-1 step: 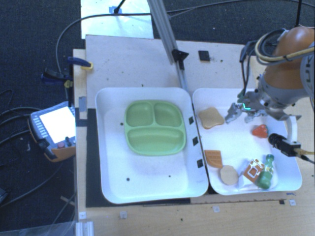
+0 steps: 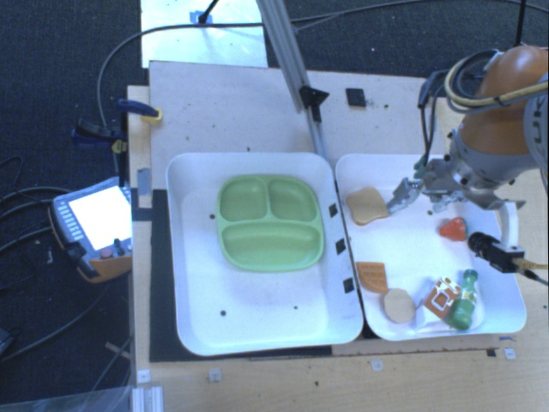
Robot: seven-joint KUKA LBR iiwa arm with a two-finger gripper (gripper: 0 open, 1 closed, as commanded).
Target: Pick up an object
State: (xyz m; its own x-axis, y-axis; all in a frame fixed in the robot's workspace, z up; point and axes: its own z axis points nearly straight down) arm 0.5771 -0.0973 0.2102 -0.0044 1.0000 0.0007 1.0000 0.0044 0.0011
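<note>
You see the gripper (image 2: pixel 401 197) hanging just right of the tan toast slice (image 2: pixel 367 205) at the right bin's (image 2: pixel 515 316) far left, grip unreadable, so closing off-centre could shove the flat slice away.

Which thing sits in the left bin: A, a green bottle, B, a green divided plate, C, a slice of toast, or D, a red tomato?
B: the green divided plate lies in the left bin, while the other items lie in the right bin.
</note>
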